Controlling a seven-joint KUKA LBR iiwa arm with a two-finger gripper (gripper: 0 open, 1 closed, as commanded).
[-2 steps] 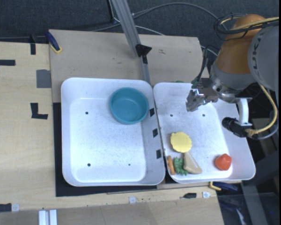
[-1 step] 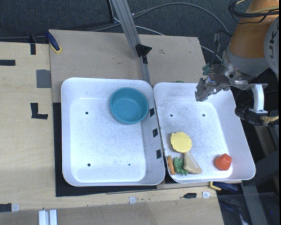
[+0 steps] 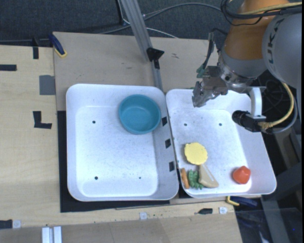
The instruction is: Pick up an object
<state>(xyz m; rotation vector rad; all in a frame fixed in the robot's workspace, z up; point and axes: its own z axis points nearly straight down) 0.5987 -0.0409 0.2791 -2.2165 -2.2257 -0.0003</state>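
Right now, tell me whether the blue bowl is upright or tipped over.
Upright. The blue bowl sits in the left bin with its round rim facing up and its inside showing.

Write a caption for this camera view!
Gripper above the right bin; toys sit at its near edge; blue bowl in the left bin.

Robotics lab: taped bench (image 3: 20, 135), white bins (image 3: 81, 135).

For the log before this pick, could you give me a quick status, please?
Gripper over right bin's far end, nothing held. Yellow piece, tomato near front. Path unobstructed.
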